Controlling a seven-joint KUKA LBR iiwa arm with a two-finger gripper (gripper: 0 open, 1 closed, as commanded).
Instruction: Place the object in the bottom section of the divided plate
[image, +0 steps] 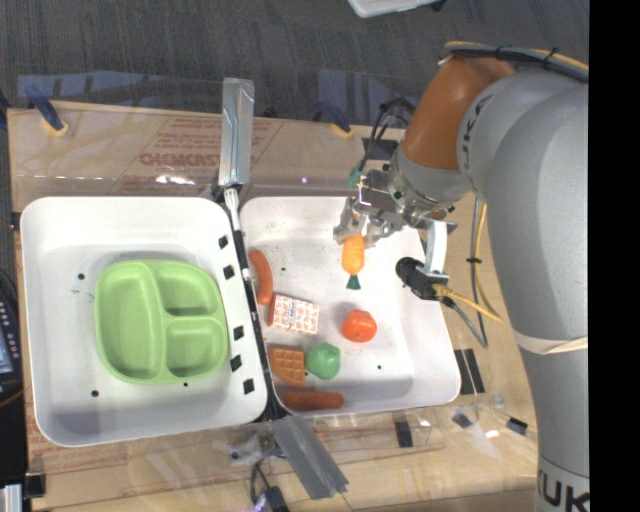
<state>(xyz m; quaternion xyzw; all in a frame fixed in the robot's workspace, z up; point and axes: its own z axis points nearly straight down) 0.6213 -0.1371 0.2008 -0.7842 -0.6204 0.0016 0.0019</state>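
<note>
Carrot (353, 256) hangs between the fingers of the end effector (358, 232), so you can take it as grasped; its orange body points down with the green tip lowest, above the floor of the right bin (425, 330). You will find the fingertips hard to separate from the wrist hardware behind them. The plate (160, 320), green and divided into three sections, lies in the left bin (60, 250), well apart from the carrot.

Below the carrot in the right bin you can see a tomato (360, 325), a green apple (324, 360), a waffle (287, 364) touching the apple, a small printed carton (295, 314), and two sausages: one (262, 278) along the bin's left wall, the other (311, 400) along the near wall. The carton's print is too small for you to read.

The arm (520, 180) is cut off at the right and bottom edges. The worktop (130, 150) behind the bins carries faint red lettering you cannot make out.
</note>
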